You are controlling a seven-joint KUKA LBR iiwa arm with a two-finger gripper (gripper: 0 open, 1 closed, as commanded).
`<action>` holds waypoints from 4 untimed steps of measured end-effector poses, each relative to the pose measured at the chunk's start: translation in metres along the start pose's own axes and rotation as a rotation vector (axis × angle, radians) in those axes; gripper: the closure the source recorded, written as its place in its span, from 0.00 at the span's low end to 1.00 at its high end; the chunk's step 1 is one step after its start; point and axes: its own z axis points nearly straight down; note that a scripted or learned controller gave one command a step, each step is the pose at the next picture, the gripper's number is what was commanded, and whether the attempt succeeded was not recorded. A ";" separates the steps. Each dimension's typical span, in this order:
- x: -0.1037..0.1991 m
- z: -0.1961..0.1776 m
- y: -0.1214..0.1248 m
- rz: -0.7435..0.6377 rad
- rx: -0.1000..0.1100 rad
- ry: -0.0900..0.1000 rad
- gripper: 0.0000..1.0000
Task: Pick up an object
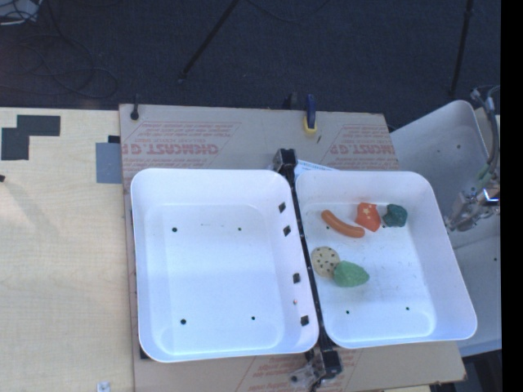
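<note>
The right bin point(445, 256) holds several small objects. An orange sausage-shaped piece point(342, 224) lies near its middle, with a red-orange chunk point(368, 216) and a dark green lump point(395, 215) just to its right. Nearer the divider sit a round tan cookie with dark spots point(325, 260) and, touching it, a bright green lump point(350, 274). My gripper point(474, 205) shows partly at the frame's right edge, outside the right bin's rim and apart from every object. Nothing is seen in it.
The left bin point(147, 260) stands beside the right one, both on a cardboard sheet point(204, 141) over the wooden bench. A grey metal plate point(441, 141) lies to the right of the bins, under the gripper. A blue and yellow clamp point(310, 114) sits at the cardboard's far edge.
</note>
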 end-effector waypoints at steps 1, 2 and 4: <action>-0.001 -0.009 0.000 -0.005 0.001 0.000 1.00; -0.002 -0.018 0.000 -0.010 0.002 -0.001 1.00; -0.003 -0.036 0.000 -0.019 0.002 -0.002 1.00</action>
